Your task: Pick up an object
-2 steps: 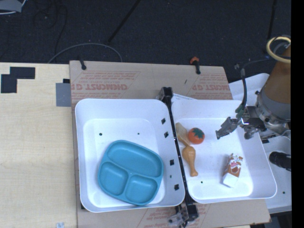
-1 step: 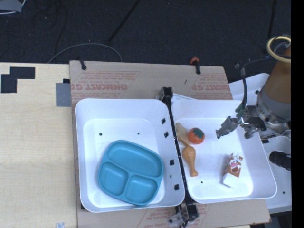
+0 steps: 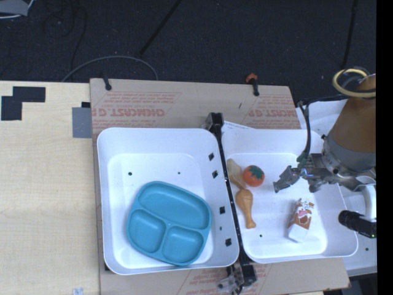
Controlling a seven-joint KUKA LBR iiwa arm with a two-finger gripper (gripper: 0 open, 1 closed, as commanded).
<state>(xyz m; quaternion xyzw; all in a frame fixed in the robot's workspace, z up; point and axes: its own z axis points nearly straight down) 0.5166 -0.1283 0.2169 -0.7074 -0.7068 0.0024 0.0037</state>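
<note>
Your claw (image 3: 287, 180) hangs spread wide and holding nothing over the right bin (image 3: 270, 254), near the tomato (image 3: 253, 175), likely a light, stiff, slick toy that rolls, so pinch it squarely across its middle.

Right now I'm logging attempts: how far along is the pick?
Done: the arm has reached into the right bin. In hand: nothing; the gripper hangs above the bin floor, right of the tomato. Left: grasping and lifting. The tomato, drumstick and small carton all lie on the bin floor.
</note>
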